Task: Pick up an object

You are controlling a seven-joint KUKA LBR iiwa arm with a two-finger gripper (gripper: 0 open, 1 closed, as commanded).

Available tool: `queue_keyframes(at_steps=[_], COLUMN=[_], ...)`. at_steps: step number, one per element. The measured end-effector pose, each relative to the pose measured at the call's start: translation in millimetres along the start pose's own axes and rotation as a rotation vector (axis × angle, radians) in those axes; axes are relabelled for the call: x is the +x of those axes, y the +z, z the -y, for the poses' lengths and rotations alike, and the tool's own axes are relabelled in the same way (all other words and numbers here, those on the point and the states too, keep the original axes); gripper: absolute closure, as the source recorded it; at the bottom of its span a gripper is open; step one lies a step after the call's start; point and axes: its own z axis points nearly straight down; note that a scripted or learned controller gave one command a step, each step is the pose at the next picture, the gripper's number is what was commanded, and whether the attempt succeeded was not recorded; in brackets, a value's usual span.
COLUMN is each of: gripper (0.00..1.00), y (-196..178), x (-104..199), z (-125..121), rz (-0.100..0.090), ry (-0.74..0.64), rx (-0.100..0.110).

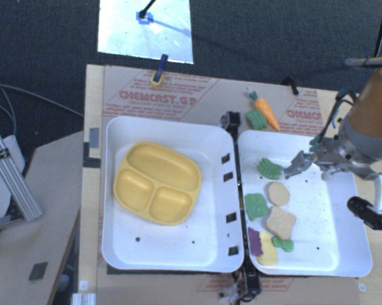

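Green leafy toy (269,167) lies in the right bin (340,257), just beside the gripper (297,166).
The gripper looks open and holds nothing. It should go down straight over the leaf, then squeeze. The round cookie (279,193) and bread slice (281,222) sit close by, so it must not bump them.

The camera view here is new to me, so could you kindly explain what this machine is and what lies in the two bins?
One camera looks down at a slant on a bench. The grey arm with an orange band reaches in from the right; its end effector hangs over the right bin, near a green toy, with nothing visibly held. That bin holds toy foods: a round tan piece, a bread-like piece, green, yellow and purple bits. The left bin holds a yellow divided plate. A toy carrot lies on the cardboard behind.
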Motion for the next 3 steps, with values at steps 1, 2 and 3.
queue_keyframes(at_steps=[1, 2, 3], gripper=[0.00, 0.00, 1.00], y=[-234.4, -307.9, -315.0], x=[90.7, 211.1, 203.9], z=[76.0, 57.3, 57.5], rz=[-0.002, -0.005, -0.002], ry=[-0.009, -0.014, -0.006], rx=[-0.016, -0.011, -0.005])
